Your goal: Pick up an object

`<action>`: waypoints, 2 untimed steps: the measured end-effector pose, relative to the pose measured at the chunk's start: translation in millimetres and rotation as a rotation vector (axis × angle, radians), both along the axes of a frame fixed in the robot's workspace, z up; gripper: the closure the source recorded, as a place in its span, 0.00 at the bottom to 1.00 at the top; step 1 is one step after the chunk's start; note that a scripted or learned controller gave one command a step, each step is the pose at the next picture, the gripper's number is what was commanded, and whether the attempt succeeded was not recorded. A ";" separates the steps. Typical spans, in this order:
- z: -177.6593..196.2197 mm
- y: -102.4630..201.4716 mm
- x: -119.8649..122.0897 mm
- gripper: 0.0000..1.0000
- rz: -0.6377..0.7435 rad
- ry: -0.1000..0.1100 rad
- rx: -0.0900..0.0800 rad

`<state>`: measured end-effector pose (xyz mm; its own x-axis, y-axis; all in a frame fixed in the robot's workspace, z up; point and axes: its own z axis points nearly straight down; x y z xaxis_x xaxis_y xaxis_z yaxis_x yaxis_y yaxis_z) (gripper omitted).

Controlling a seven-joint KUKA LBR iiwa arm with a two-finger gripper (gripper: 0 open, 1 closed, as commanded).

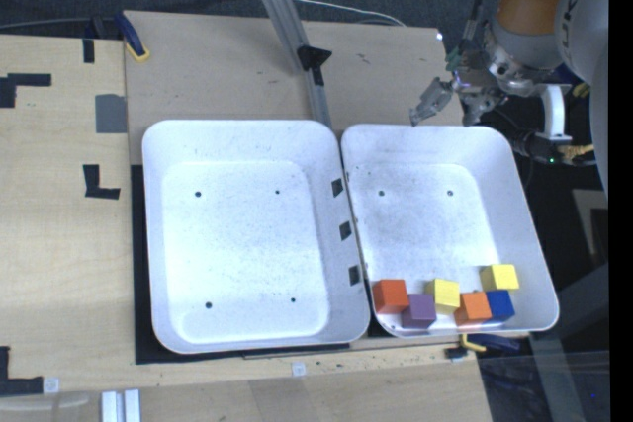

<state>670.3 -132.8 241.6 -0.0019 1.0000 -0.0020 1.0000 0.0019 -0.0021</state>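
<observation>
1. The gripper [447, 107] hangs over the far rim of the right bin [514, 168], at about 1 o'clock from the bin's centre, well apart from every block. Nothing sits between the fingers; they look spread apart, though they are small and dark at this angle, so that is a best guess.
2. All targets sit along the near wall of the right bin, between 5 and 6 o'clock: orange block [391, 295], purple block [421, 309], yellow block [446, 293], second orange block [474, 307], blue block [499, 305], second yellow block [500, 276]. The left bin [158, 212] holds nothing to pick.
3. Risk: clutter. The blocks touch or nearly touch, so a finger can land on a neighbour's top instead of dropping beside the target. Result: a push, no grasp.
4. Risk: the wall. The second orange block and the blue one lie against the curved near wall. A finger going down on that side likely hits the rim or slides on the slope and tips the block.
5. Risk: a two-block pinch. The purple and yellow blocks are just beside each other; closing across both gives a weak hold that likely drops on lift.
6. Best odds, in my judgement: the first orange block at the 9 o'clock end of the row, or the second yellow block, which sits farther from the wall with open floor on its far side.
</observation>
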 end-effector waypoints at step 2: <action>-48.0 125.3 -12.9 0.00 0.007 -0.001 0.006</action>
